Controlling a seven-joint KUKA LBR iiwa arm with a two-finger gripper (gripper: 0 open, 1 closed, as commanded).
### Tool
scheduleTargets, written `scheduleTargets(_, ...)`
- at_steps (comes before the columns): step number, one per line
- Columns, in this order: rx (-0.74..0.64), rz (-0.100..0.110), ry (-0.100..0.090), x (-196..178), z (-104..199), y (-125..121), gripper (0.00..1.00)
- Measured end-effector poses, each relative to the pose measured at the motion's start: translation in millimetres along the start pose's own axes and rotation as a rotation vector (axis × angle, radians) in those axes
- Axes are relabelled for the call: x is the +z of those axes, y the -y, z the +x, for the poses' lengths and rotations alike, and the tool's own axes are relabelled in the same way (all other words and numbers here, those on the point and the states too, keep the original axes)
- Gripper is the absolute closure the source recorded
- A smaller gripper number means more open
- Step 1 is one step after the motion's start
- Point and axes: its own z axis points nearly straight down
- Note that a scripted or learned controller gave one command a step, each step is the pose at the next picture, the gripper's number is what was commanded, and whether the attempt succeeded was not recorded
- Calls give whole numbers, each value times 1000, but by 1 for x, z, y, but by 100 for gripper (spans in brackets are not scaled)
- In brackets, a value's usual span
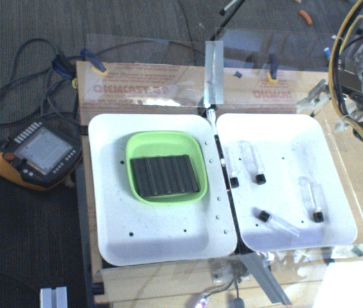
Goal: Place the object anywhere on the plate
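Note:
A square green plate point(162, 138) sits in the left white bin point(149, 233), toward its back. A dark ribbed rectangular slab point(164, 176) lies flat inside the plate and covers most of its floor. Several clear tubes with black caps lie loose in the right white bin point(278, 130): one point(254, 164) near the back left, one point(233, 170) along the dividing wall, one point(312, 201) on the right, one point(274, 221) near the front. Part of the arm's grey body with a yellow cable loop point(354, 63) shows at the upper right edge.
A teach pendant point(37, 154) with cables lies on the floor left of the bench. Taped plastic sheeting point(168, 88) lines the bench behind both bins. A metal bracket point(213, 72) stands at the back between the bins.

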Motion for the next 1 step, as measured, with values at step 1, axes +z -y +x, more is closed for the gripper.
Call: scheduleTargets(1,126,2,1,52,-26,-5,0)
